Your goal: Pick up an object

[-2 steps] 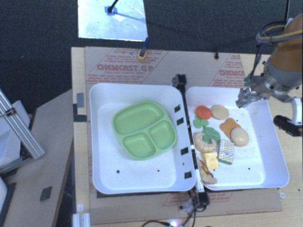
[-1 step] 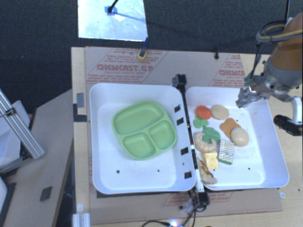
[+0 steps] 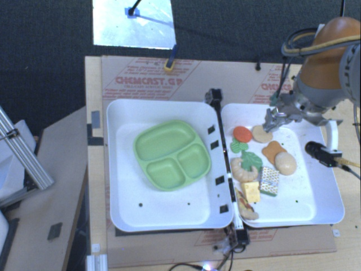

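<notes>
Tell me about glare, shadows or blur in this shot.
Camera view: the shiny panel at top glares bluish white; both white bins are evenly lit with faint shadows; the gripper and food toys look slightly soft, so fine detail is lost.

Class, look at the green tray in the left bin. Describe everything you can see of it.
The green tray is pale green, plastic-looking, with rounded corners and three compartments: one large and two smaller. It lies flat and turned at an angle on the floor of the left bin, near its middle. Nothing sits in it.
</notes>
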`<act>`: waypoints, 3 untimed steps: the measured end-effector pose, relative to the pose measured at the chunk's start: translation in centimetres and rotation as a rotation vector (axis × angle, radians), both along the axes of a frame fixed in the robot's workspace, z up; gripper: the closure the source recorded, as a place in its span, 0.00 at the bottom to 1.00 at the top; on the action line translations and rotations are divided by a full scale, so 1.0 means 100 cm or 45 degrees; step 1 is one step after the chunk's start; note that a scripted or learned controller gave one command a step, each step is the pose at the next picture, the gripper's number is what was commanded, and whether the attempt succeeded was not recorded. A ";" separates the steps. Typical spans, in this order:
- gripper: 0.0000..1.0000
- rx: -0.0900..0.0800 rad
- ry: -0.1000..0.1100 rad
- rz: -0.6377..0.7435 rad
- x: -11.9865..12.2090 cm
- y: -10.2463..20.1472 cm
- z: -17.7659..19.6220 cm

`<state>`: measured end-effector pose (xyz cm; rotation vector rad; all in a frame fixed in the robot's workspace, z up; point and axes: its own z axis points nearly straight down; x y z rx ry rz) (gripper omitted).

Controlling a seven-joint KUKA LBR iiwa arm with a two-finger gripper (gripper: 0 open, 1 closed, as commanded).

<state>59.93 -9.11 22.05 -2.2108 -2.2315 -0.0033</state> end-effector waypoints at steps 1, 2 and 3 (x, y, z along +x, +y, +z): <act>1.00 -0.001 0.000 0.000 0.004 0.045 -0.003; 1.00 0.000 -0.001 -0.001 0.009 0.077 -0.006; 1.00 -0.001 0.000 -0.003 0.010 0.083 -0.002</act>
